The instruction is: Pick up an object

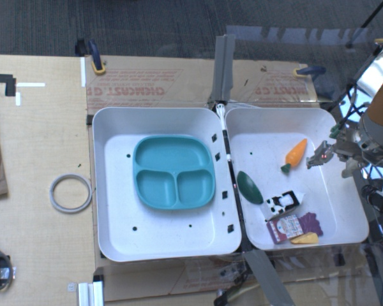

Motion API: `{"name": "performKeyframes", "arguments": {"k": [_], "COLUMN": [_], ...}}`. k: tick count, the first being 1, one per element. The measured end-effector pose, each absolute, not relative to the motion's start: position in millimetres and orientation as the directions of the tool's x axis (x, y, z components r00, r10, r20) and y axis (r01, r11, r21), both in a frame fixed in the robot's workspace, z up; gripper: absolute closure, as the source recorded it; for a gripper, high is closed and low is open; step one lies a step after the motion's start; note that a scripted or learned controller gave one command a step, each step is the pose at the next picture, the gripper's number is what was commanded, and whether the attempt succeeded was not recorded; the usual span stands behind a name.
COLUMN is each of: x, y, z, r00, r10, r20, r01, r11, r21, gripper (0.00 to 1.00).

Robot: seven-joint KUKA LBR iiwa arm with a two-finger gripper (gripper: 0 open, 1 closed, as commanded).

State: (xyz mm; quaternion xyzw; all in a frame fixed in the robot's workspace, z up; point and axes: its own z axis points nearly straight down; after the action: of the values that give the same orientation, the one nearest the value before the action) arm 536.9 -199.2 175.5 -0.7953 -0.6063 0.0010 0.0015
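A: Dark carpet runs behind a pale wooden bench, and two white bins sit side by side on cardboard sheets clamped at the back edge, presumably so nothing slides while the arm works.

B: What's in them?

A: The left bin holds a teal plate with three compartments, nothing on it. The right bin has the small stuff: a toy carrot near the middle right, a green spoon by the left wall, a black-and-white cow just beside it, and at the front a purple packet touching a yellow piece.

B: And the arm?

A: Its gripper hangs over the right bin's right side, near the carrot but apart from it. Its fingers look spread, with nothing between them.

B: So nothing is picked yet.

A: No. I'd judge the carrot the likeliest target, since it lies closest and clear of the other toys. A tape ring lies out on the bench, away from the bins.
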Motion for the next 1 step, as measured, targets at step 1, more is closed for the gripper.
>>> {"name": "performKeyframes", "arguments": {"k": [1], "x": [495.4], "y": [-175.2], "z": [109.4], "r00": [0.118], "r10": [0.993], "r20": [-0.002], "r01": [0.993], "r11": [-0.118], "r21": [0.02], "gripper": [0.0]}}
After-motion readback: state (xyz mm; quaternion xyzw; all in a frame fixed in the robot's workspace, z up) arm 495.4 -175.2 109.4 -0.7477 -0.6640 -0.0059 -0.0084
